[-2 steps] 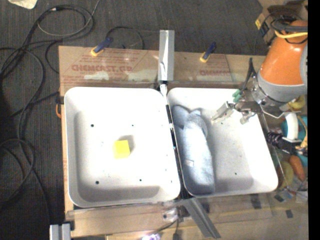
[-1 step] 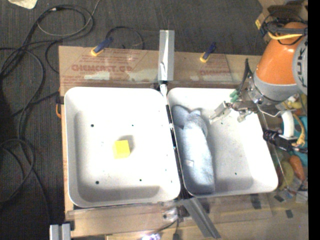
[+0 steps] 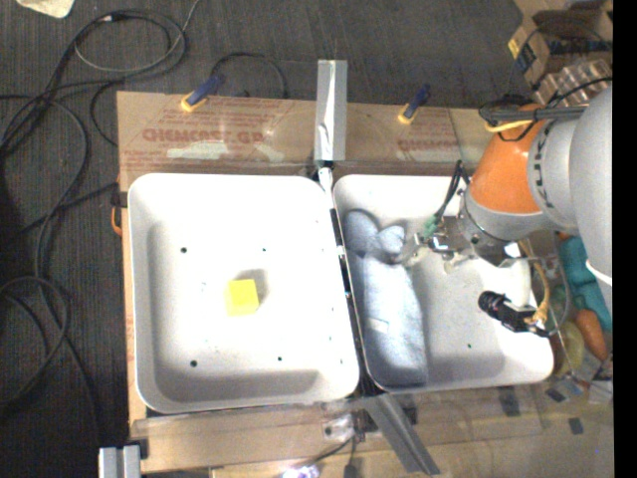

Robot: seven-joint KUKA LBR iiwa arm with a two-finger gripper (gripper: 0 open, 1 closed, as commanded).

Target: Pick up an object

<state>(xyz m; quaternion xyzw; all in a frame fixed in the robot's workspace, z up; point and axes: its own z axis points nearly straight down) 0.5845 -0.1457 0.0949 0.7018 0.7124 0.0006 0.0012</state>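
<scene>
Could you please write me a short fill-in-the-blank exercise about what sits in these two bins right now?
1. The yellow block lies in the ____ bin as the camera sees it.
2. The grey cloth lies in the bin on the ____.
3. The band above the arm's wrist is ____.
4. The arm's hand is over the ____ bin.

Missing words: left; right; orange; right

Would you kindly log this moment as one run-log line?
arm: over right bin | hand: near grey cloth | yellow block: left bin, untouched
</scene>
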